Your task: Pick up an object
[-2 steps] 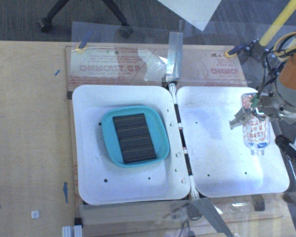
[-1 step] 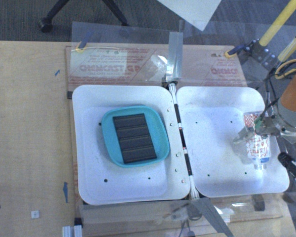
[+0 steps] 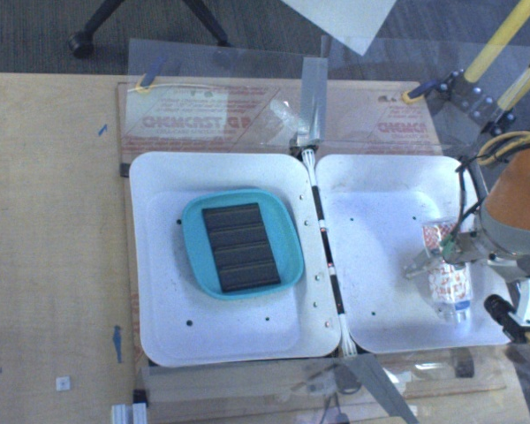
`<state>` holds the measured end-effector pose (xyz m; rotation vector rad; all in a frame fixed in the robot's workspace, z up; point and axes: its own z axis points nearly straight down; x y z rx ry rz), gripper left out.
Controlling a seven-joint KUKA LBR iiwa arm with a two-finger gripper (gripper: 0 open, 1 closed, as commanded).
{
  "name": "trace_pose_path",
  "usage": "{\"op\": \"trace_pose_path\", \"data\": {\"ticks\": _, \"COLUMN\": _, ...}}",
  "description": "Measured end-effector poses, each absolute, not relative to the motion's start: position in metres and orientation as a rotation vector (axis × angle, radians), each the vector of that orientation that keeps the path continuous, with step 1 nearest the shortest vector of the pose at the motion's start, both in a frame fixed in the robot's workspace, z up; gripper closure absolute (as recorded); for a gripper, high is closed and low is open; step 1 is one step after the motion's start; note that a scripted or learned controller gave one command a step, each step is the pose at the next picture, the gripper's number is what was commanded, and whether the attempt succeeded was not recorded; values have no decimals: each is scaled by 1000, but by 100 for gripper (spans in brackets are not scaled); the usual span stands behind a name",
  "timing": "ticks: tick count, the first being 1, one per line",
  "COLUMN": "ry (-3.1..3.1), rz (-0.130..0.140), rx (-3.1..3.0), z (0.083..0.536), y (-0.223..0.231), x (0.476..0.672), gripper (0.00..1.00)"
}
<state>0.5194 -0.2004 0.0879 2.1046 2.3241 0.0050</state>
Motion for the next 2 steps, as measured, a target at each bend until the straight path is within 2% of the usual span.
{"op": "trace_pose_path", "data": {"ticks": 1, "ry": 2320, "rz": 6, "rx": 2105, "z": 97, "y": -201, "x": 520, "gripper": 100}}
{"op": "trace_pose_path", "data": {"ticks": 2, "ry": 2246, "rz": 0, "rx": 2195, "z": 147, "y": -130, "x": 606, "gripper": 100}}
